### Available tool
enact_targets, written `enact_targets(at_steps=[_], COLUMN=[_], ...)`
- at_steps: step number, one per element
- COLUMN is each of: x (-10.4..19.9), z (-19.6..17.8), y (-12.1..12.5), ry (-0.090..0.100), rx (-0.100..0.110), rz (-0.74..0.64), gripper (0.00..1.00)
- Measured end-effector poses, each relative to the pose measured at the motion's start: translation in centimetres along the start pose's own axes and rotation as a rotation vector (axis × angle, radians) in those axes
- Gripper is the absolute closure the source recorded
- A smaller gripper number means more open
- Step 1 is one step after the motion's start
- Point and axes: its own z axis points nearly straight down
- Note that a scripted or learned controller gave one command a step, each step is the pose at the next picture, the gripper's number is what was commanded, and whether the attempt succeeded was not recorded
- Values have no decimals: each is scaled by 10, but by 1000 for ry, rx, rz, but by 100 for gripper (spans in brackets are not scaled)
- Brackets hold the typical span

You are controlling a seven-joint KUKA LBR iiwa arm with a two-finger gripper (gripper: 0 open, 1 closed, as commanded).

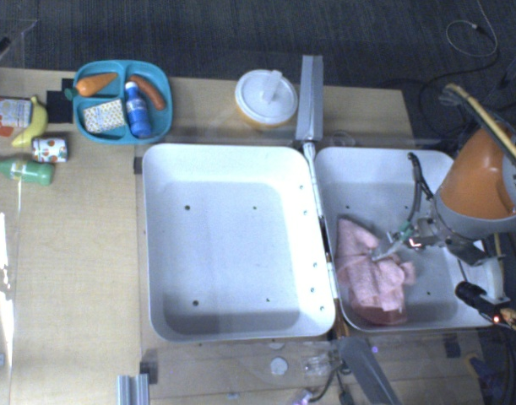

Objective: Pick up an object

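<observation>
Crumpled pink cloth (372,272) lies low in the right shallow white bin (367,180), near the divider. At the cloth's upper right edge, the arm's tool (393,247) touches the fabric; I cannot tell how far its fingers are open or whether they grip anything.

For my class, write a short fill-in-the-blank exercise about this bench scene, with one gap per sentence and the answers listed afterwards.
1. The pink cloth lies in the ____ bin of the two.
2. The pincer hangs over the ____ cloth.
3. The divided tray beyond the left bin is coloured ____.
4. The band above the arm's wrist is ____.

Missing words: right; pink; blue; orange
</observation>
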Motion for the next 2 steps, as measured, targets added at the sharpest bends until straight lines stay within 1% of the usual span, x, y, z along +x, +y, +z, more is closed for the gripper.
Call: enact_targets(at_steps=[1, 2], x=[7, 39], z=[-46, 5], y=[20, 13], ry=[2, -5], rx=[4, -8], rz=[-88, -171], gripper=[0, 0])
